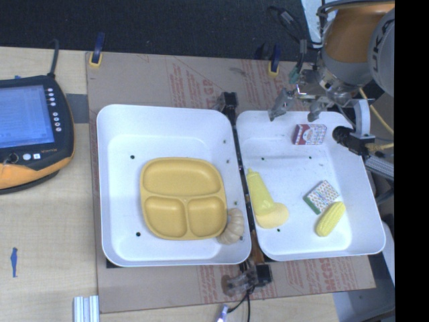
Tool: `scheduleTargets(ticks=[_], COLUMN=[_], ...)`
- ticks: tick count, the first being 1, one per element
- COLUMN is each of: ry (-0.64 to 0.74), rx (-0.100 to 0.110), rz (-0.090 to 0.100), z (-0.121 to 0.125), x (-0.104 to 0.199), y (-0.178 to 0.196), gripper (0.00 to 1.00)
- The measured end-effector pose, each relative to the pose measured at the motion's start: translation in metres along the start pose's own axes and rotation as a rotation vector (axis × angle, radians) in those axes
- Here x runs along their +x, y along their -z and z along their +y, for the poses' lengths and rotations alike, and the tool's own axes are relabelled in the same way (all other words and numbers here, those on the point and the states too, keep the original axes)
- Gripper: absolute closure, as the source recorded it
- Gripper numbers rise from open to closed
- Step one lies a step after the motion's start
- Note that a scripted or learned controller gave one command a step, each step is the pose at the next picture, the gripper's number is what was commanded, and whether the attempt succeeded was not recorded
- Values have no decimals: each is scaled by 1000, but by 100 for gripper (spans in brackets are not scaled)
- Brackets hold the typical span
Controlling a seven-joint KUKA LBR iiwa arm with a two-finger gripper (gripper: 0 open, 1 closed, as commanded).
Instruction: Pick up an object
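My gripper (295, 112) hangs over the far edge of the right bin (355, 245), its fingers spread apart and open with nothing between them. Just to its right and nearer lies a small red and white box (309, 134). Further forward in this bin are a yellow bottle-shaped toy (263, 200) along the left wall, a small green and white box (321, 195), and a yellow corn cob (330, 219). The left bin (117, 180) holds a yellow divided plate (182, 197) and a beige shell-like piece (233, 227) at the plate's near right corner.
A teach pendant with a blue screen (27, 129) lies on the bench at the far left. Clamps (96, 51) hold the cardboard sheet under the bins. Cables and a black fitting (348, 138) hang off the arm over the right bin's far right corner.
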State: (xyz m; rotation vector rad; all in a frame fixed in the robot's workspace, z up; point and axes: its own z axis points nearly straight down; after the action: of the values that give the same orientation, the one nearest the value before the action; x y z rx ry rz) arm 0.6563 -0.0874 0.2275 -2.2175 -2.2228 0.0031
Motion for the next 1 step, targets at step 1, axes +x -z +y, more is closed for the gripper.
scheduleTargets(ticks=[1], ry=[1], rx=[2], rz=[-2], z=[-1], x=[-45], y=[-71], gripper=[0])
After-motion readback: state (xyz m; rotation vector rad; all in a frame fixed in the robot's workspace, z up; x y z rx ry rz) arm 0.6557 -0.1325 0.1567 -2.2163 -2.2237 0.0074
